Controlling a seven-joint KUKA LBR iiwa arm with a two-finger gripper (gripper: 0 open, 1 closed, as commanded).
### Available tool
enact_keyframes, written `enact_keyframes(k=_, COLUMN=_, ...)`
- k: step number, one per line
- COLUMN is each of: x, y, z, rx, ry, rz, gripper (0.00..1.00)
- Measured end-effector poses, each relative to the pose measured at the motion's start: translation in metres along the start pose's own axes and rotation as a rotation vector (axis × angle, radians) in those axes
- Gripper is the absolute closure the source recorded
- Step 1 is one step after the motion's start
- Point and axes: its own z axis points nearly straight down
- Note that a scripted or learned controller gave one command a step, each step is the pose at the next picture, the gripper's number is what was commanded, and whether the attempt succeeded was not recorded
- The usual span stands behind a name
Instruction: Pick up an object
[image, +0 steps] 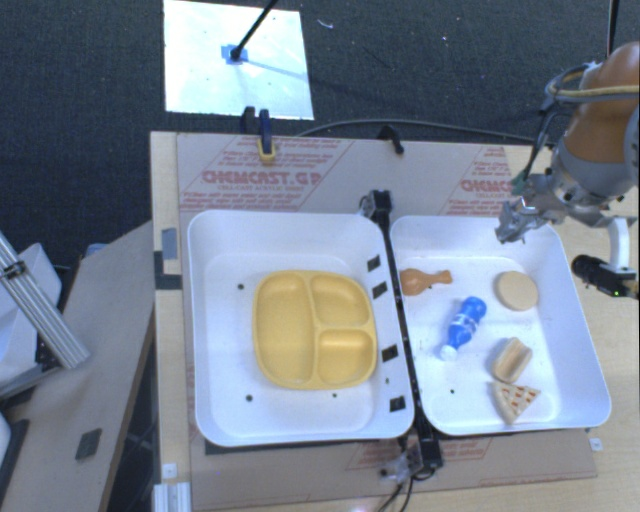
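A grey arm with an orange band reaches in from the right, its gripper (513, 226) hanging over the far edge of the right bin (580, 330), near that bin's far right corner. From this slanted view it cannot be told how the tool stands, and nothing shows in its grasp.

The right bin carries five small things. A tan chicken drumstick (424, 281) lies near the bin's left wall, toward the far side. A round beige cookie (517, 291) sits near the far right, just below the gripper in the view and apart from it. A blue bottle with a white cap (462, 326) lies on its side in the middle of the bin, tilted with the cap toward the near left. Toward the near right corner rests a tan bread piece (511, 359), and just beside it, closer to the near edge, a pizza slice wedge (516, 400).

The left bin (225, 260) holds a yellow divided plate (314, 329) with three compartments, lying flat around the bin's middle. The two bins sit side by side, their inner walls touching, on a brown board (300, 170) printed with red lettering. A black and yellow clamp (264, 135) grips the board's far edge.
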Motion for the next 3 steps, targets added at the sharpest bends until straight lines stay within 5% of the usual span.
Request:
enact_keyframes(k=1, x=-0.003, y=-0.004, z=-0.046, rx=0.0, ry=0.0, rz=0.001, gripper=1.0)
enact_keyframes(k=3, x=0.084, y=-0.045, z=-0.023, rx=0.008, ry=0.003, rz=-0.002, gripper=1.0)
